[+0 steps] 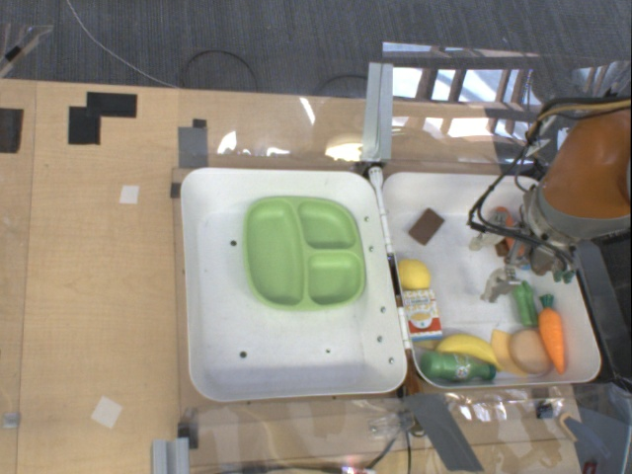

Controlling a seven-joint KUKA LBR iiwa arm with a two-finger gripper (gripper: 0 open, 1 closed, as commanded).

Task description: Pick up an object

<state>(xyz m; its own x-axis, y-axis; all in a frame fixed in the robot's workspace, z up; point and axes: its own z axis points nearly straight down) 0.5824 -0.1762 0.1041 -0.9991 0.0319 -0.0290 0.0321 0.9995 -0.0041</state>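
Two-finger gripper (506, 282) low over right white bin (449, 200), its spread unclear, half hidden under grey-orange arm (588, 171). Green cucumber-shaped toy (524, 305) and orange plastic carrot (551, 336) just beside it; brown square block (427, 226) well apart, toward far-left corner.

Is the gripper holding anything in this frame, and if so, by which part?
Cannot be told. The gripper hangs low over the right bin beside the carrot; no object visibly sits between its fingers.

The light wooden bench (89, 294) carries two shallow white plastic bins side by side, the left bin (212, 363) and the right bin (449, 200). Black square marks (99, 115) sit near its far-left edge.
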